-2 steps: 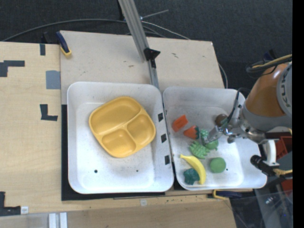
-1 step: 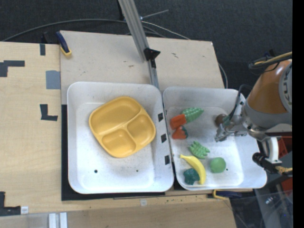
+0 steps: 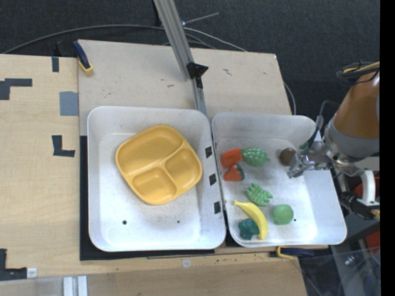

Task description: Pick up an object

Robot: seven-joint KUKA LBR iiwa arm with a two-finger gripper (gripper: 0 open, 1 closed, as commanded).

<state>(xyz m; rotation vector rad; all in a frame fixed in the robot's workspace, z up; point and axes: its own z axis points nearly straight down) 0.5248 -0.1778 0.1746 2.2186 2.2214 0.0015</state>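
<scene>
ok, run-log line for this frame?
gripper low in right white bin | beside small brown ball | grasp unconfirmed

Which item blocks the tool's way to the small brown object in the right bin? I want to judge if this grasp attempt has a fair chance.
None that I can see. The tool sits just right of the brown object, with bare bin floor between them. The nearest neighbour, a green bumpy toy, lies on the object's far left side.

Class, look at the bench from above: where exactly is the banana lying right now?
The banana lies in the right bin, near its front edge, between a dark teal piece at its left and a green ball at its right.
</scene>
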